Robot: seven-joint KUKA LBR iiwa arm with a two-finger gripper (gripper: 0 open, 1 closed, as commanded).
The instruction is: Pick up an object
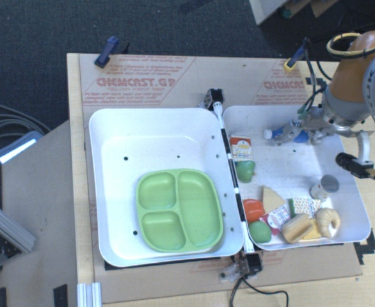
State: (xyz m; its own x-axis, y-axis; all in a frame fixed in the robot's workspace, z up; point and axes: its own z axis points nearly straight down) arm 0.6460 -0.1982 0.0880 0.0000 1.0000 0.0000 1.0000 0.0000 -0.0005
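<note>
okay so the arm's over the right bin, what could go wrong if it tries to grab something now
1. The toys are heaped in the right bin's near corner: bread roll, doughnut and wrapper touch, so a grab may nudge neighbours or pinch two.
2. The hand hovers near the far wall, away from that heap.

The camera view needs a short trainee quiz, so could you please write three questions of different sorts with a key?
1. True or false: the green divided plate lies in the left bin.
2. Multiple choice: where does the toy food cluster in the right bin? A) far end B) near end C) spread evenly
3. Short answer: what small item lies just beyond the green pepper-like toy, beside the rim between the bins?

Key:
1. True.
2. B: the bagel, bread roll and cheese wedge sit toward the near end, while the gripper is over the far end.
3. A small red and white carton.
</note>
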